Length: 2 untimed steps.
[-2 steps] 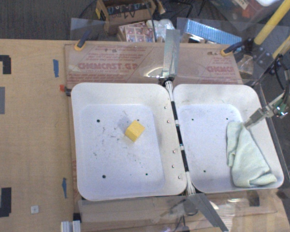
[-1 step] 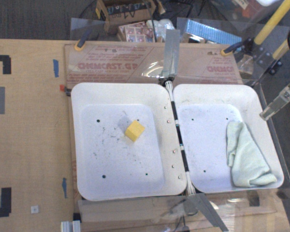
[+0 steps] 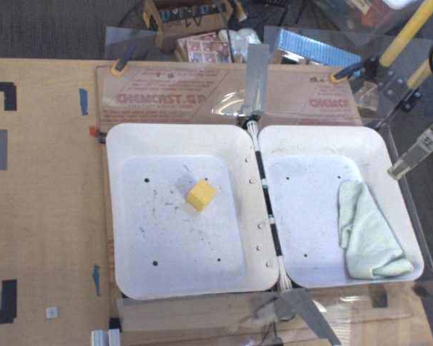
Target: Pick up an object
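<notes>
A small yellow block (image 3: 200, 194) lies in the left bin (image 3: 130, 265), a little above its middle. A pale green cloth (image 3: 368, 231) lies crumpled along the right side of the right bin (image 3: 303, 265). A grey piece of my gripper (image 3: 416, 156) pokes in from the right edge of the view, just outside the right bin's far right rim. It is above and to the right of the cloth and touches neither object. The rest of the arm is cut off by the frame.
The bins sit side by side on a cardboard sheet (image 3: 166, 96), joined by a metal strip (image 3: 256, 78). Clutter and a yellow pole (image 3: 411, 24) stand behind the bench. Wooden tabletop (image 3: 36, 193) spreads to the left.
</notes>
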Each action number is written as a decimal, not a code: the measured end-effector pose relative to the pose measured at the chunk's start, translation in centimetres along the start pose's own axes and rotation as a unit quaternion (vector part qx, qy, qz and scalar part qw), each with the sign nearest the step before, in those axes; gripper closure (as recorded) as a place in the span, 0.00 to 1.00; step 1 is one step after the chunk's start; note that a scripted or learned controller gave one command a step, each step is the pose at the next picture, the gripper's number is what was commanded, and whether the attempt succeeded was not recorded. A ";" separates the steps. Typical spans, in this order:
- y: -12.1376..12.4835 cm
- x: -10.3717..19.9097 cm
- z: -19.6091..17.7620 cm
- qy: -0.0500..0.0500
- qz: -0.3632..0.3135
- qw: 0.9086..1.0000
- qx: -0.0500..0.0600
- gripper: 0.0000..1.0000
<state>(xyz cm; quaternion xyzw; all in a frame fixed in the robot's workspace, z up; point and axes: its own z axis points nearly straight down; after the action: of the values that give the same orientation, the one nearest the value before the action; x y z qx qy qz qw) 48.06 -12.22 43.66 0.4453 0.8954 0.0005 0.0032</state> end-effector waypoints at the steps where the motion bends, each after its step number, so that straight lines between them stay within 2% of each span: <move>1: 3.3 4.0 0.0 0.001 -0.120 0.993 0.000 0.00; 2: 8.5 11.4 13.7 0.001 -0.214 0.977 0.000 0.00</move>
<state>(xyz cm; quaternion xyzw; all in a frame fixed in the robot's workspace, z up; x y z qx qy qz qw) 48.02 1.97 29.92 0.2431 0.9700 0.0008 0.0020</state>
